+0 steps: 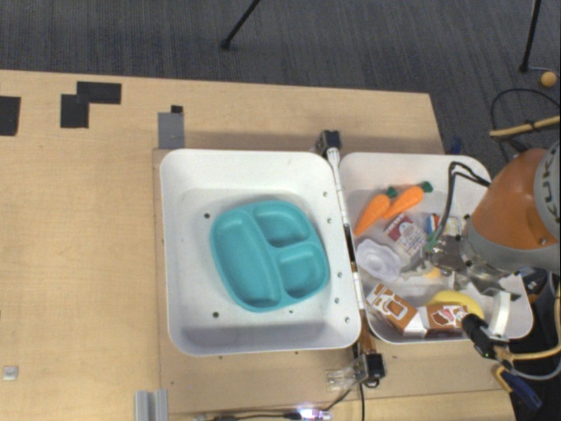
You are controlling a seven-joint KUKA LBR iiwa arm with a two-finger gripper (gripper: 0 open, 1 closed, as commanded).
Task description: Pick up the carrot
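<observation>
The carrot (391,205) is being left lying in the right bin (386,167) (beside wrappers), while the end effector (436,257), its state impossible to tell, is being held nearby.

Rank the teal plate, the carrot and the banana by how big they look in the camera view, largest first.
1. Teal plate, by far the largest.
2. Carrot.
3. Banana, though the arm partly covers it, so its place after the carrot is unsure.

A light wooden bench (79,261) carries two shallow white bins, left (180,235) and right (386,167), side by side.
</observation>
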